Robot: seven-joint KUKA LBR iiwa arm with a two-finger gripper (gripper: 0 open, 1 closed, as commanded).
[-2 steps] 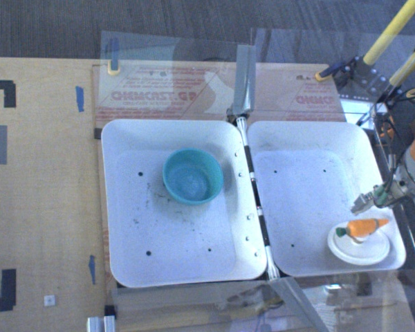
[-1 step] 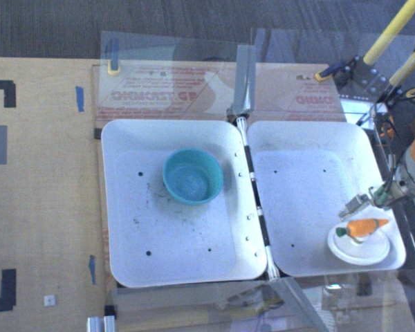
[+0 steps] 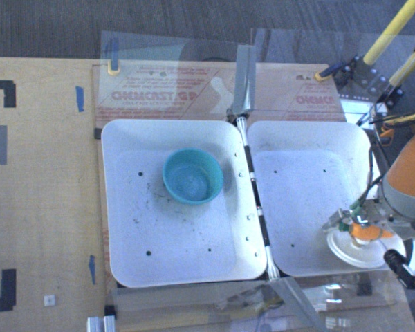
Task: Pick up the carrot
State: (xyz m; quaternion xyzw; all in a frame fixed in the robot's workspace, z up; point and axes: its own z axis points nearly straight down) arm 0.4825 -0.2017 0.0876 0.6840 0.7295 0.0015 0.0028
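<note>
The carrot [image 3: 364, 232] shows as a small orange piece at the lower right corner of the right bin [image 3: 297, 185], over a white plate [image 3: 349, 252]. My gripper [image 3: 353, 223] hangs right at the carrot, reaching in from the right edge, and its metal parts cover part of the carrot. Whether the carrot is in the gripper's hold or just lying on the plate under it cannot be made out. The arm's orange band [image 3: 409, 171] is just above the gripper.
A teal bowl [image 3: 192, 176] stands upright in the upper middle of the left bin [image 3: 131, 220]. A raised divider [image 3: 252, 199] separates the two bins. Yellow rods and a black clamp [image 3: 366, 75] stand beyond the right bin's far corner.
</note>
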